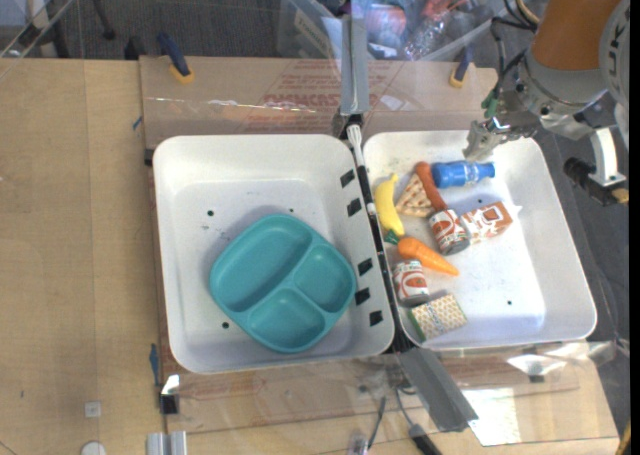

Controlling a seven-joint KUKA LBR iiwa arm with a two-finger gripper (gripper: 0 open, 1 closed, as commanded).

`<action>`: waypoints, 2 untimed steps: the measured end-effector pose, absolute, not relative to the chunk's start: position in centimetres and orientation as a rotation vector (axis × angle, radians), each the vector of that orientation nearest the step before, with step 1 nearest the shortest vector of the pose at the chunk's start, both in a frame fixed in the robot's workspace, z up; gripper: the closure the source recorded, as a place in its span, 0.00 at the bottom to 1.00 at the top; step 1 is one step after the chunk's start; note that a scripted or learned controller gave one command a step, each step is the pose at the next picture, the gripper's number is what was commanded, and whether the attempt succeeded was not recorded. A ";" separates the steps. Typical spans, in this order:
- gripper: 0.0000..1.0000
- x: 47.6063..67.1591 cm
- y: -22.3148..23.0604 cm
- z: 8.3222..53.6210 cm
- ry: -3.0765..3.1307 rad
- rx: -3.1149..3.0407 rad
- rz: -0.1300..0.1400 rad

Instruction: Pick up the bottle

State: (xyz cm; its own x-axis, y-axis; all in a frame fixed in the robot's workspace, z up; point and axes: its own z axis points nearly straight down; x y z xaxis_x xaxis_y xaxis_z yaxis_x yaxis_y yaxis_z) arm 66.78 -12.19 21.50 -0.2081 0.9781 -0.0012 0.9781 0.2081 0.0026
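Seemingly light, stiff and slippery, the bottle (pixel 465 174) was seen lying near the right bin's (pixel 570 273) far edge, best gripped across its body. Whether the claw (pixel 482 139) above was spread could not be told.

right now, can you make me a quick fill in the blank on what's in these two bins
1. The teal divided plate lies in the ____ bin.
2. The blue bottle lies on its ____ in the right bin.
3. The gripper hangs above the ____.
4. The banana lies along the right bin's ____ wall.

Missing words: left; side; bottle; left
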 end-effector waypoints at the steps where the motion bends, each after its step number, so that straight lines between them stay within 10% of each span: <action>1: 0.00 66.7 -12.2 21.4 2.441 1.976 0.000; 2: 0.00 66.6 -15.2 15.6 2.450 1.970 -0.002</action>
State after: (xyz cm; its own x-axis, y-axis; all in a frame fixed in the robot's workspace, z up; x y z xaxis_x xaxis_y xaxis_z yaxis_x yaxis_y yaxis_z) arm 66.60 -15.18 15.55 -0.2148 0.9767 0.0010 0.9766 0.2148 -0.0028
